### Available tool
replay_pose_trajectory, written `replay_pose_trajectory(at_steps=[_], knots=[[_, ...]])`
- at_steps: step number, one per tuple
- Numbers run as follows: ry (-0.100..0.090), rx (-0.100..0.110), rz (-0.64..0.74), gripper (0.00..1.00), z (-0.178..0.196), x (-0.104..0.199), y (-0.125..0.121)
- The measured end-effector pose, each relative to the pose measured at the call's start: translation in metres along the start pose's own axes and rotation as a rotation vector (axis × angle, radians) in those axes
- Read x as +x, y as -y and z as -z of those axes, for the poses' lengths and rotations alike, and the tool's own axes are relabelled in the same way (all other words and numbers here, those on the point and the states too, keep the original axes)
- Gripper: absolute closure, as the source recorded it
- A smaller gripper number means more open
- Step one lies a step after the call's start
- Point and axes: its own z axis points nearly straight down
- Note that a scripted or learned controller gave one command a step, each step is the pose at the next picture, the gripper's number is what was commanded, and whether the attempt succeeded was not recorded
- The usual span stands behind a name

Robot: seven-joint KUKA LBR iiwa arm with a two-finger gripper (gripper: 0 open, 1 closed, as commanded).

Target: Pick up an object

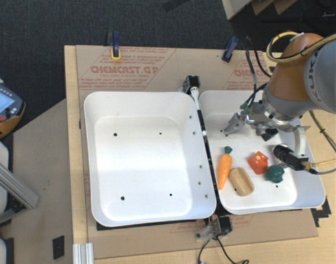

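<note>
The claw [246,121] hangs over the upper part of the right bin [214,106] with nothing between its fingers; how wide they stand I cannot tell. The pickable things lie clustered toward six o'clock of it, probably left loose for an easy grab: a carrot [224,169], a tan block [241,181], a red piece [258,162] and a green piece [275,173]. The left bin [96,106] sits at nine o'clock, and the bins' shared wall crowds the carrot.

The surface [157,59] is a brown printed board. Two shallow white bins rest directly on it: left bin [96,164], right bin [308,194], touching.
</note>
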Motion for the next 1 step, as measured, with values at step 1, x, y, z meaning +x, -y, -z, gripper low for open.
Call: replay_pose_trajectory(at_steps=[1], knots=[[-0.003, 0.012, -0.006, 0.00, -0.0467, 0.0083, 0.0628]])
